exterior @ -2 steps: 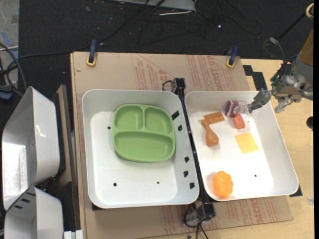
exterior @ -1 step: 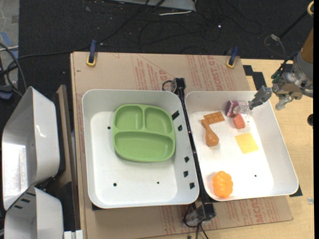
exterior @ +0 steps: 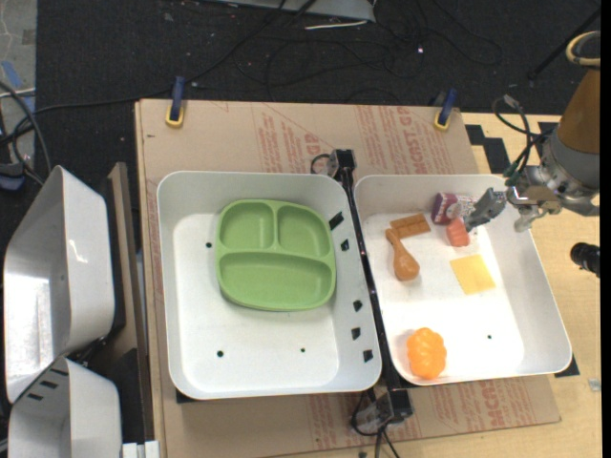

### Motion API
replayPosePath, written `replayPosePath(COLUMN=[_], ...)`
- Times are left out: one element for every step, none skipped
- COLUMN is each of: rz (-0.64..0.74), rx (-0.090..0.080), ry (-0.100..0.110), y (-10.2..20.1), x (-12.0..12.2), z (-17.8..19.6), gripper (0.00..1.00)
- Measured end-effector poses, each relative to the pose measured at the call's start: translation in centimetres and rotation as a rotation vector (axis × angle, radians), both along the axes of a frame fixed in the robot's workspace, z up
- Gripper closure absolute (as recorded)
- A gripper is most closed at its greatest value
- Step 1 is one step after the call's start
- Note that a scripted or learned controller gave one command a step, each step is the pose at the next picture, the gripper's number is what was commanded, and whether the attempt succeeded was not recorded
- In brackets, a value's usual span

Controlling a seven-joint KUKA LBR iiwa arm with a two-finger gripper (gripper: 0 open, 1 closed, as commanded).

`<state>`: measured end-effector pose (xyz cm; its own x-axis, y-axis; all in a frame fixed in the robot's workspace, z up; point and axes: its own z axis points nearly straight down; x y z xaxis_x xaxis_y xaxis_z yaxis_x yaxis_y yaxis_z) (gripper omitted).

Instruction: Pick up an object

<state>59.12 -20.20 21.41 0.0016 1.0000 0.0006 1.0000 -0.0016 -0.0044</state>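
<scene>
Lying upright-angled, brown drumstick (exterior: 402, 254) points up-left.

Red print on the brown board (exterior: 401, 136) under the bins, upside down and mirrored to the camera. Near the upper middle of the frame, a few large letters, perhaps "TD" and "MADE", not read with any certainty. Along the lower right of the frame, a second red line beside the bin's edge, likewise reversed and too faint to make out. Nothing legible on the small purple packet (exterior: 446, 206) in the right bin, its label too small.
</scene>
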Motion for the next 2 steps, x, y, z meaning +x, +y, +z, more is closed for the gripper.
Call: replayPosePath(rz=[0.0, 0.001], rx=[0.0, 0.0], ry=[0.0, -0.001], y=[-0.4, -0.3], x=[-0.4, -0.2], z=[-4.5, -10.9], gripper=[0.0, 0.0])
